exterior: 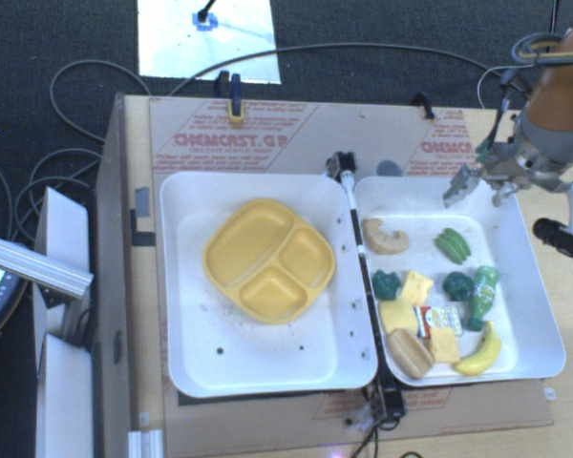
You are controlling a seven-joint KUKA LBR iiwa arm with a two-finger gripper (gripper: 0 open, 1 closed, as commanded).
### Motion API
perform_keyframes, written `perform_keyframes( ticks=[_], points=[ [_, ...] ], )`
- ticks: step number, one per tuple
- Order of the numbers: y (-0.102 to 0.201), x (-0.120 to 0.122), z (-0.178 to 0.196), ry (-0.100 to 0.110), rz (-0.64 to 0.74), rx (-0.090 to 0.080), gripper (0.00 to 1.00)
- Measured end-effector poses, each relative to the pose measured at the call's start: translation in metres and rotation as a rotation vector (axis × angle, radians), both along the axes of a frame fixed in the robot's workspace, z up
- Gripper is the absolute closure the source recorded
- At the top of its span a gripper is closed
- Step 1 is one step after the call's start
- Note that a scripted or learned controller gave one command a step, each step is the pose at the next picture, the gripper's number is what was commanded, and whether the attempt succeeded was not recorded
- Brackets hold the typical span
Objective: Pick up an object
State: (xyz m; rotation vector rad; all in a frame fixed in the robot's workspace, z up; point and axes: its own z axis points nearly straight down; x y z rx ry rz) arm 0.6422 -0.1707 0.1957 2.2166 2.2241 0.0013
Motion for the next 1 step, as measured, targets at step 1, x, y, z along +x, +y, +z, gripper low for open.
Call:
perform_keyframes(
  ticks=[1],
  points=[
    [-0.0002,-0.0223,-0.1113,-0.001,-0.002,0.0,0.0]
  ],
)
